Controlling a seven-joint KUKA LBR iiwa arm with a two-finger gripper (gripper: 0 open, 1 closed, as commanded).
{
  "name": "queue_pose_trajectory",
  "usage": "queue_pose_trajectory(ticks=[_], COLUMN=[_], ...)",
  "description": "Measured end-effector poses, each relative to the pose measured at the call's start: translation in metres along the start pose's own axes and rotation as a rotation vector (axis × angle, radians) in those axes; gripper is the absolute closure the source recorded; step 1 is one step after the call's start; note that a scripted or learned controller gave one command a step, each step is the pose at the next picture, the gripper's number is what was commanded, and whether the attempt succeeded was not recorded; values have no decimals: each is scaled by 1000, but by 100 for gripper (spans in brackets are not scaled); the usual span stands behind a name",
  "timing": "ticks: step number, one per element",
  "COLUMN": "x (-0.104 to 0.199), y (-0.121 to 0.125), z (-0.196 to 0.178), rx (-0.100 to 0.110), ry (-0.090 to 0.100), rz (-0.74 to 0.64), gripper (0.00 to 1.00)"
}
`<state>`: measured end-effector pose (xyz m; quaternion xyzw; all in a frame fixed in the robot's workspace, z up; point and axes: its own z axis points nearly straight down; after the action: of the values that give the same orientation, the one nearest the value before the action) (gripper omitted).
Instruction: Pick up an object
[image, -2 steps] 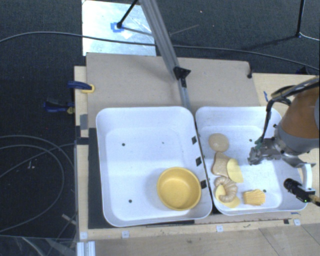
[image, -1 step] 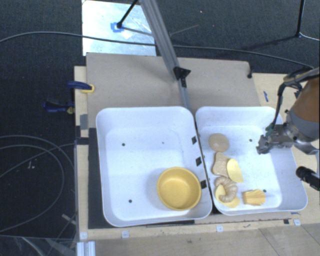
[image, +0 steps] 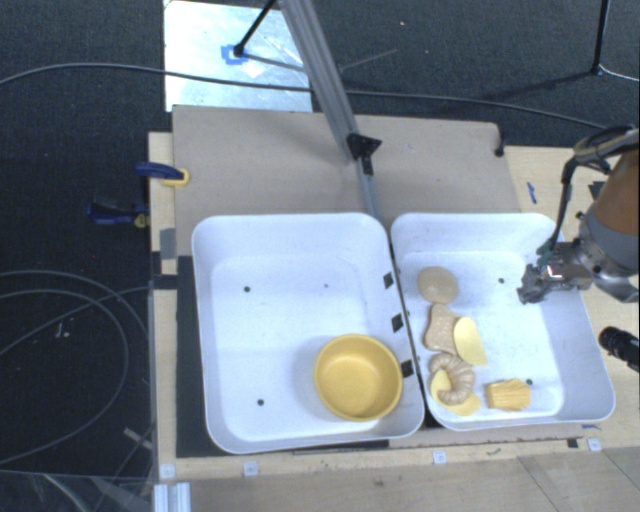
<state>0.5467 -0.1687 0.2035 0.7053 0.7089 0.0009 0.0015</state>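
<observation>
The divider (image: 398, 310) where the two white bins meet serves as the landmark. Left of it, in the left bin (image: 230, 250), a yellow bowl (image: 358, 375) sits near the front, close beside the divider; the floor of that bin is otherwise bare.

Just right of the divider, in the right bin (image: 500, 235), lies a loose cluster of small pieces. A round tan piece (image: 437, 285) is the farthest back. In front of it a tan lumpy piece (image: 439, 327) touches a pale yellow wedge (image: 469, 340). Nearer the front a curled, ringed piece (image: 455, 384) lies close to the divider, and a yellow block (image: 508, 394) sits farther right, apart from the others.

Farther right again, the gripper (image: 533, 287) hangs over the right side of that bin, well apart from the cluster and with nothing visible between its tips. It is small and dark here, so whether it is spread or closed cannot be told.

The step in hand appears to be the approach. No single object is named, so any of these pieces would do. The yellow block looks the best target: it stands alone, with clear floor around it for a clean descent. The touching tan piece and wedge risk being nudged together. A good attempt would likely centre over the block, straddle its shorter sides, and descend straight before closing.
</observation>
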Motion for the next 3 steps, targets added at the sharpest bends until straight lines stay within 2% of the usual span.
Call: queue_pose_trajectory(ticks=[1, 3], x=[55, 167], y=[15, 56], z=[5, -23], rx=[1, -1], ry=[2, 4], rz=[-5, -7], gripper=[100, 100])
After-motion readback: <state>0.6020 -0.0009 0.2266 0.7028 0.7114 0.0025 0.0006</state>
